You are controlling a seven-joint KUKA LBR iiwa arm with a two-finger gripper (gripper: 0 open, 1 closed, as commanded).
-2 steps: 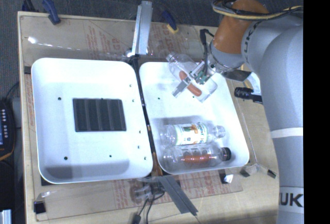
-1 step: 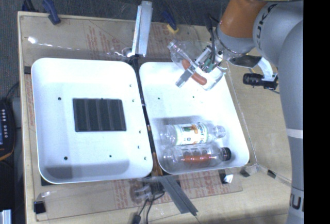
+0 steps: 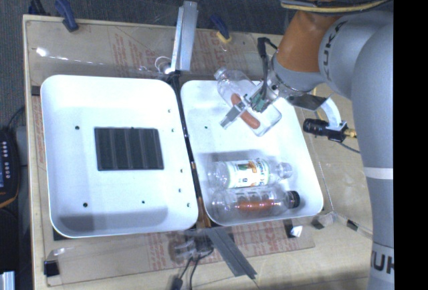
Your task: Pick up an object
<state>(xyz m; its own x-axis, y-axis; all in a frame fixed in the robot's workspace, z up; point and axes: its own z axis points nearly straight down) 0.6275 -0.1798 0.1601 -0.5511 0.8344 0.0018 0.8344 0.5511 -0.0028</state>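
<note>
A clear plastic bottle (image 3: 231, 89) with a red label hangs tilted over the back of the right bin (image 3: 304, 148), its cap end reaching over the bin's back rim. My gripper (image 3: 246, 108) comes in from the right and is shut across the bottle's middle. One grey finger (image 3: 229, 116) shows on the bottle's near side. Below the orange wrist band the bottle's wide end partly covers the gripper body.
Two more clear bottles lie along the right bin's front wall, one with a green and white label (image 3: 247, 174) and one with a red label (image 3: 254, 202). The left bin (image 3: 60, 148) holds a dark ribbed rectangular block (image 3: 129, 148). Clamps and a metal bar stand behind the bins.
</note>
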